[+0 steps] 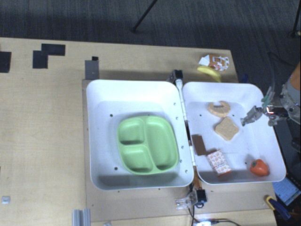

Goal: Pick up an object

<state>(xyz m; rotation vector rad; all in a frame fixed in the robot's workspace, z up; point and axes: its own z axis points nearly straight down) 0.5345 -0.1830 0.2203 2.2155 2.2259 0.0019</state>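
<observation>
We find nothing lifted: the tool (261, 112) hangs at the right bin's (207, 90) far edge; whether it is spread or closed, we cannot tell. The bread slice (226, 128) and tomato (259, 167) lie untouched.

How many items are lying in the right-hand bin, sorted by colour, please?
Tan: 2, a bagel-like ring and a bread slice
Brown: 1, a chocolate bar
Red-and-white: 1, a patterned packet
Red-orange: 1, a tomato-like toy
Total: 5

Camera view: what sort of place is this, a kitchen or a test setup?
Probably a lab test bench: two white bins side by side on a plywood bench, toy food such as a tomato, and a tripod leg.
</observation>
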